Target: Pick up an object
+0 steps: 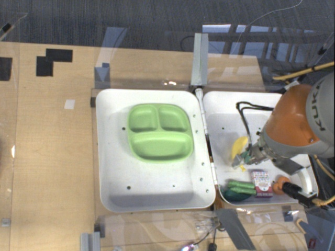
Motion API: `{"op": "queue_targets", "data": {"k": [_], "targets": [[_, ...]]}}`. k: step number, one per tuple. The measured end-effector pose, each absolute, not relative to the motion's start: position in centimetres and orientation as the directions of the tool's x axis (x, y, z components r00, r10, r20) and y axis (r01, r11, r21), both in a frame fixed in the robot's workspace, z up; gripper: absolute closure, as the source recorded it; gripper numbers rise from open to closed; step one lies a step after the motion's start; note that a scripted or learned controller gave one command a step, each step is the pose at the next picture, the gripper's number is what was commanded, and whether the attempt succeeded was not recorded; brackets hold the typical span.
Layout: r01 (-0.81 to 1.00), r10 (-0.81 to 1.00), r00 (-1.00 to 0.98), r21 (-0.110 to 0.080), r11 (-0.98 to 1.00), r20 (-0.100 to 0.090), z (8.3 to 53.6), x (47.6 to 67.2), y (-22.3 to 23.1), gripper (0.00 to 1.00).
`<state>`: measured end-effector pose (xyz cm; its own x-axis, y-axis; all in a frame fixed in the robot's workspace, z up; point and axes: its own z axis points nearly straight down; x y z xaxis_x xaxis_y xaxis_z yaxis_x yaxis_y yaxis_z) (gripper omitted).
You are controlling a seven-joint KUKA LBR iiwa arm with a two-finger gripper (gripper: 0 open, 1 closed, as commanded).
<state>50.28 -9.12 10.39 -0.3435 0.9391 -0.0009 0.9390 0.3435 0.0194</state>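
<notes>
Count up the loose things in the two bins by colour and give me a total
Green: 2, the divided plate in the left bin and the green item at the right bin's front
Yellow: 1, the yellow piece by the tool
Red and white: 1, the small packet
Orange: 1, the orange item
Total: 5

left bin (pixel 112 156): green divided plate (pixel 158 131) | bench (pixel 47 150): black markers (pixel 52 61) at far left
</notes>
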Motion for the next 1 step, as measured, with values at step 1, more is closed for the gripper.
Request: {"op": "queue_targets", "data": {"k": [1], "targets": [[0.917, 0.917, -0.399, 0.006, 0.399, -0.003, 20.49, 55.14, -4.40, 1.00]]}}
